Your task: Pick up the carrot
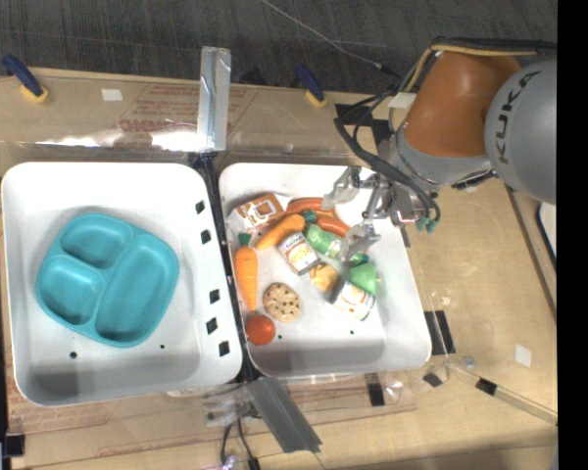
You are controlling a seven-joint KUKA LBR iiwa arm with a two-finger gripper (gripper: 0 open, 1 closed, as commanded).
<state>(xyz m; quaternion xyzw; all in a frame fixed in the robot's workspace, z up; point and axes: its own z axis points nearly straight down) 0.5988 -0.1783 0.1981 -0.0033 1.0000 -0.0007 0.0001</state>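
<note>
Although the gripper [365, 225] hangs low over the right bin [402, 333], its fingers look slightly spread with nothing visibly pinched between them, so the grasp is, in my judgement, yet to be made. Directly below the jaws sits the clutter: a green vegetable [325, 242] just to their left, a green-and-white piece [363, 280] just under them, and a small can [300, 253] beyond the green one whose label is too small to read. The carrot [246, 275] lies further left of the jaws, well past that clutter, against the bin's left wall, its long axis running roughly along that wall with the thick end away from the tomato [260, 329]. To do this well, I would carry the jaws across above the pile rather than through it, turn them so they close across the carrot's narrow width, and come down near its middle, minding the wall on one side and the cookie [282, 303] on the other. A second orange piece [279, 231] lies nearer the jaws and could be mistaken for it. Farthest off, the arm's grey casing [529, 116] carries the word KUKA, legible in part.
</note>
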